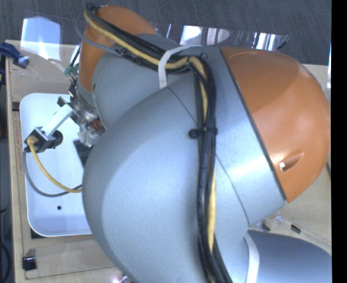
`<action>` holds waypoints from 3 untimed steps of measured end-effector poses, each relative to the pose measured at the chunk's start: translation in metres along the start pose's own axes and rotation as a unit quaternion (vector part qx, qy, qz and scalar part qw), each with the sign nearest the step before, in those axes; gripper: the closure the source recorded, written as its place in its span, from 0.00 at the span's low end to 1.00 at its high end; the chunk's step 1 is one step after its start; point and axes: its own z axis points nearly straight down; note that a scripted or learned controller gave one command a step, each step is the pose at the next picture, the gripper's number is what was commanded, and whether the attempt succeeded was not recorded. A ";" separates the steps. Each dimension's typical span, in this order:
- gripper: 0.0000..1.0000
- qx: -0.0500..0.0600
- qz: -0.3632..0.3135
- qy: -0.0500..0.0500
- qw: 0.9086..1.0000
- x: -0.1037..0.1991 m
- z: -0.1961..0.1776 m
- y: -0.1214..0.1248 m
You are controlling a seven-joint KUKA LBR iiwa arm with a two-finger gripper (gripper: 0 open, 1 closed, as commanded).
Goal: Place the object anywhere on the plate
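Sitting at far left: a blue clamp [11, 55] lies on the wooden bench [61, 257], upper left of the frame.
Left bin: the white bin [40, 220] shows its floor and near rim at left, and a small dark speck lies low on that floor.
Cable: a yellow cable [43, 171] loops across the bin floor from a black fitting [43, 139].
Gripper: the gripper [83, 135] hangs over the bin's right part, tucked under the arm; whether it is clenched or released, I can't judge.
Object and plate: no telling where either lies.
Arm: the grey arm [155, 187] swells across centre frame, with black and yellow cables [204, 158] strapped along it.
Orange band: the orange band [279, 111] gleams at right.
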 end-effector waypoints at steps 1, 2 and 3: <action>1.00 0.000 -0.064 0.000 0.998 0.070 -0.005 -0.008; 1.00 0.000 -0.187 0.000 0.982 0.020 -0.098 0.043; 1.00 0.000 -0.451 -0.001 0.892 0.027 -0.038 0.098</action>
